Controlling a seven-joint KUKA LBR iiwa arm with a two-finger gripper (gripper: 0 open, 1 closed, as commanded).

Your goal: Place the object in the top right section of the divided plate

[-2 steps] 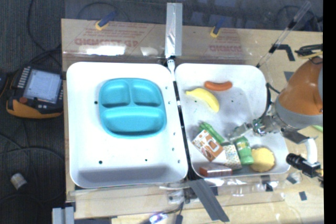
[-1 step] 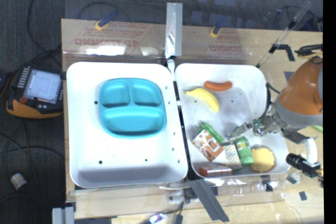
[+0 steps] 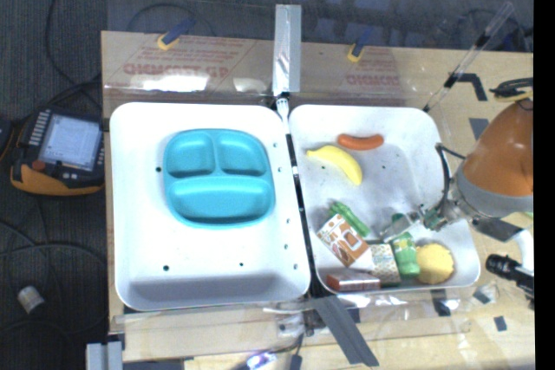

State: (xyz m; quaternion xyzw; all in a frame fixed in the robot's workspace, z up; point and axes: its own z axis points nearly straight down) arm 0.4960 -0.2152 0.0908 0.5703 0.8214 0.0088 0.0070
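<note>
Divided plate [image 3: 220,197]: camera view; blue, flat in the left bin [image 3: 139,273], roughly at its middle, long axis running left to right across the view.
Top right section [image 3: 243,153]: the smaller compartment on the side nearer the wall between the bins; nothing lies in it.
Object: the task does not say which one; every loose item sits in the right bin [image 3: 408,130], none on the plate.
Gripper [image 3: 431,217]: low over the right bin's right side, below the orange band [image 3: 507,156]; whether it is apart or together I cannot tell, and nothing is visibly held.
Nearest items: a small green piece [image 3: 400,226] just left of the gripper; the green bottle [image 3: 404,256] and lemon [image 3: 434,262] just below it, touching each other.
Farther items: banana [image 3: 336,162] and sausage [image 3: 360,141] up and to the left, well apart from the gripper; a carton [image 3: 342,238] to the left.
Deciding relation: the target section lies far left and slightly up from the gripper, across the wall between the bins.
Judgement: a pick is not yet done; any carry must lift over that wall and stop short of the plate's left compartment [image 3: 192,155].
</note>
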